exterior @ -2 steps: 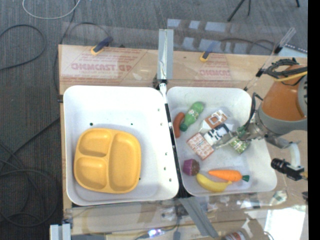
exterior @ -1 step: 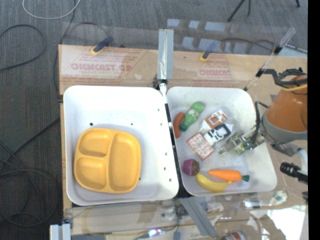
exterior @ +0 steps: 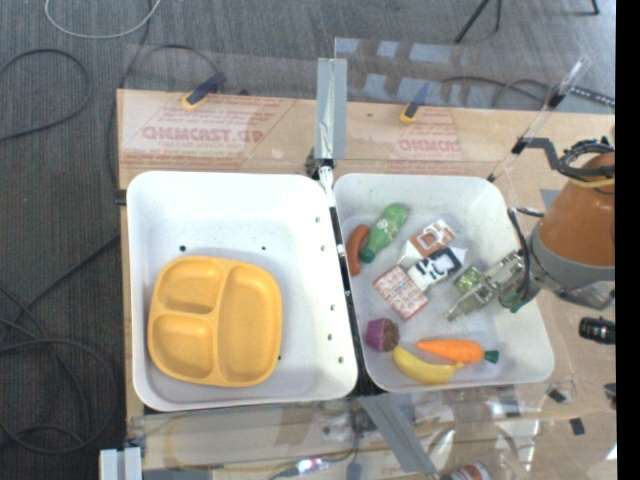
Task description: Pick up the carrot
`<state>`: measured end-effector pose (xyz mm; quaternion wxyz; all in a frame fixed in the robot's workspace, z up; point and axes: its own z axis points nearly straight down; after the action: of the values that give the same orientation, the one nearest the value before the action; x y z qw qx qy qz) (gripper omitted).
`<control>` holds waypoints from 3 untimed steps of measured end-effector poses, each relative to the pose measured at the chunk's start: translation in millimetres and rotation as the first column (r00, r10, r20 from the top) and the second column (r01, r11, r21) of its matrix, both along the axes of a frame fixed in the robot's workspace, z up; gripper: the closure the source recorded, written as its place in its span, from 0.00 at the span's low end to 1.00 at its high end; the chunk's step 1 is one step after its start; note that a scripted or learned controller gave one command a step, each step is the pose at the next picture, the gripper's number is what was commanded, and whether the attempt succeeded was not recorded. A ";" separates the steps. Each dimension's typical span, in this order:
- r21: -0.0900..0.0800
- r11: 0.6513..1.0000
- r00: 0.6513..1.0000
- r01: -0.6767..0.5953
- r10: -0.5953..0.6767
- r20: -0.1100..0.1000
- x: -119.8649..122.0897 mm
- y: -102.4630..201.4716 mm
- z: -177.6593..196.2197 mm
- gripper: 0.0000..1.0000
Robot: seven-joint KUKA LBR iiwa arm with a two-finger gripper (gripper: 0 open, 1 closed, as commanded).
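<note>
The carrot [exterior: 452, 350] is orange with a green stub at its right end. It lies flat near the front edge of the right bin [exterior: 520, 353], just behind a yellow banana [exterior: 422, 368]. My gripper [exterior: 465, 303] hangs low over the right side of this bin, reaching in from the right. It is a short way behind the carrot and apart from it. Nothing is seen held in it.
In the right bin are a green vegetable [exterior: 386, 230], a reddish sausage [exterior: 356, 248], three small boxes [exterior: 432, 265] in the middle, and a purple item [exterior: 380, 334] left of the banana. The left bin [exterior: 200, 208] holds a yellow divided plate [exterior: 215, 320].
</note>
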<state>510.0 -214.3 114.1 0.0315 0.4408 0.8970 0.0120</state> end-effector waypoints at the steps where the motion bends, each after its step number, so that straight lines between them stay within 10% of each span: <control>1: -0.050 0.900 0.901 -0.433 0.433 -0.019 -6.1 -1.6 -1.2 0.00; 2: 0.010 0.928 0.926 -0.373 0.372 -0.066 42.4 25.9 36.6 0.00; 3: 0.006 0.943 0.941 -0.332 0.331 -0.062 -14.2 2.9 -23.1 0.00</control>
<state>495.8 -211.4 91.0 0.0023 0.2837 0.9589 0.0014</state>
